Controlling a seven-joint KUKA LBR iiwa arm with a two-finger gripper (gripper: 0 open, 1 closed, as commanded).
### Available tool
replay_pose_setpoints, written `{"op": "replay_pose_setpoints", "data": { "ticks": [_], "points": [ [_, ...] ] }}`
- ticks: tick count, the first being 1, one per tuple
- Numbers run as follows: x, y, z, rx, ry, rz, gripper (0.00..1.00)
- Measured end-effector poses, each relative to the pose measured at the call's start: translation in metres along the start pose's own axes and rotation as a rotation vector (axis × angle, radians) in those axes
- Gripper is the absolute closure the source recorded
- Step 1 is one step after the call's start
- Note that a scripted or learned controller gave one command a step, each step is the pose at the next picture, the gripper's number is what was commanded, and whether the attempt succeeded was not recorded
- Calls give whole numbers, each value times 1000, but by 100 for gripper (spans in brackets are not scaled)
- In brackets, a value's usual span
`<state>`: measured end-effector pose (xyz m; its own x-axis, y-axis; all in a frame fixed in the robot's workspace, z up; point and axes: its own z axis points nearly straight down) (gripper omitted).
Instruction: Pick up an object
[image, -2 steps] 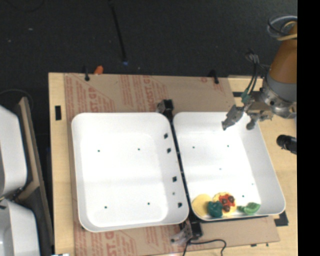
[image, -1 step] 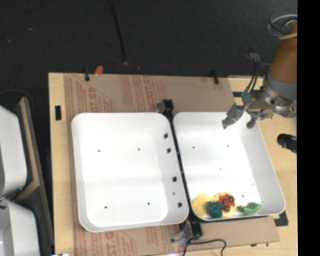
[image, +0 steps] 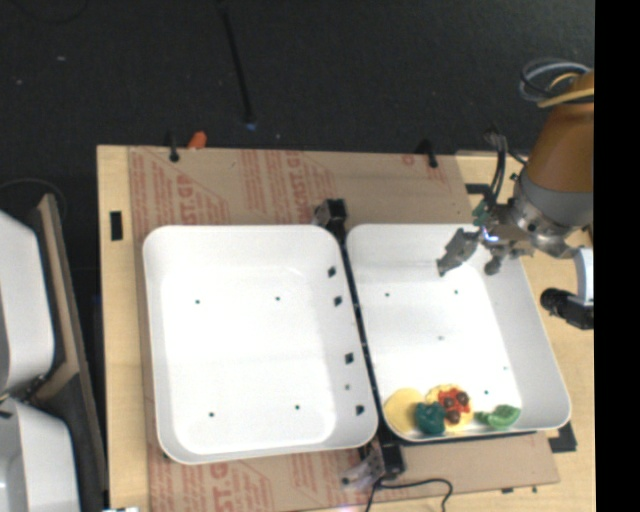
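The camera view looks down at a slant on a worktop (image: 130, 330) covered by a sheet of brown cardboard (image: 250, 185) printed with red lettering, and on it sit two shallow white bins side by side, their inner walls touching along a seam fitted with small black clips. The left bin (image: 160, 300) shows only a few dark dots on its floor. The right bin (image: 530, 330) holds a small cluster of objects in its near corner, pressed against the front wall: a pale yellow rounded piece (image: 402, 408) at the left of the cluster, a teal object (image: 430, 421) just beside it and partly overlapping it, a red and yellow object (image: 454, 399) touching the teal one from behind, and a green object (image: 499, 415) at the right end, near the others. The arm (image: 562, 150) enters from the right side, its orange band above a grey wrist, and the claw (image: 470, 255) hangs over the far right part of the right bin, well apart from the cluster. Its two fingers (image: 452, 254) stand spread with a clear gap between them and nothing is held in that gap. A black cable (image: 235, 60) runs across the dark floor behind the worktop.
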<state>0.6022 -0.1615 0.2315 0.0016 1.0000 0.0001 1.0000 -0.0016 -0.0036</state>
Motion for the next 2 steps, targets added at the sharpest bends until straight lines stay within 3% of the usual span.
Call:
{"op": "replay_pose_setpoints", "data": {
  "ticks": [2],
  "points": [
    [5, 7, 110, 1, 1, -1, 0]
  ]
}}
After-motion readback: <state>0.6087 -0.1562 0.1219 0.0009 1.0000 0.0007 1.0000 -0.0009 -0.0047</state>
